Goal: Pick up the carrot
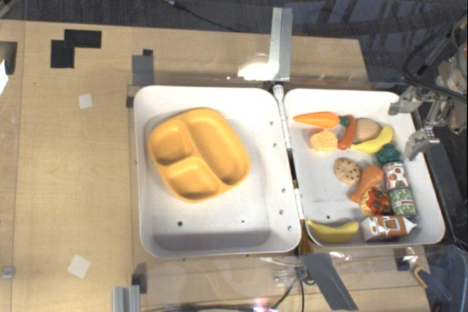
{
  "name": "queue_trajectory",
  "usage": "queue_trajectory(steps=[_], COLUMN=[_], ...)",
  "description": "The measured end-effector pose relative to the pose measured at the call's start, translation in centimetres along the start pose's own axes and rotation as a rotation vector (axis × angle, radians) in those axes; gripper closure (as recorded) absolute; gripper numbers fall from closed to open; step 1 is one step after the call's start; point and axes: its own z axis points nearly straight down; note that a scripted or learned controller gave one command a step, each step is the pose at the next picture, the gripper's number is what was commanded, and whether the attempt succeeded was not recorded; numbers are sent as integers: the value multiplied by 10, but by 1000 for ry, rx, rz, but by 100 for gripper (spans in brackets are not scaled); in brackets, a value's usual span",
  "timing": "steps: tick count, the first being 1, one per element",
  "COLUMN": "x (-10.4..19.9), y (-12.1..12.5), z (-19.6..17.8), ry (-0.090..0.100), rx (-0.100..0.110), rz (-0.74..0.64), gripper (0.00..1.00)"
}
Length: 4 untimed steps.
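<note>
The carrot (316, 118) is orange with a green top and lies on its side at the upper left of the right bin (314, 190), its tip pointing left. My gripper (412, 123) hovers over that bin's upper right edge, well to the right of the carrot. Its two metal fingers (404, 103) stand apart, open, with nothing between them. A potato (366, 130) and a yellow banana (374, 142) lie between the gripper and the carrot.
The right bin also holds a sausage (349, 132), a cookie (346, 170), an orange wedge (323, 140), a green piece (388, 154), small cartons (386, 228) and a second banana (333, 230). A yellow divided plate (197, 152) sits in the left bin (212, 234).
</note>
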Motion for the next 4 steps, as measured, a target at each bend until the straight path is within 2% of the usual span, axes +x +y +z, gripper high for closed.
queue_trajectory(steps=[1,2,3,4], x=[25,2,24,20], y=[8,66,75,76], z=[179,194,193,180], ry=[5,-5,-10,-17], rx=[-4,-2,0,1], rz=[-152,-173,-143,-149], gripper=[0,0,0,100])
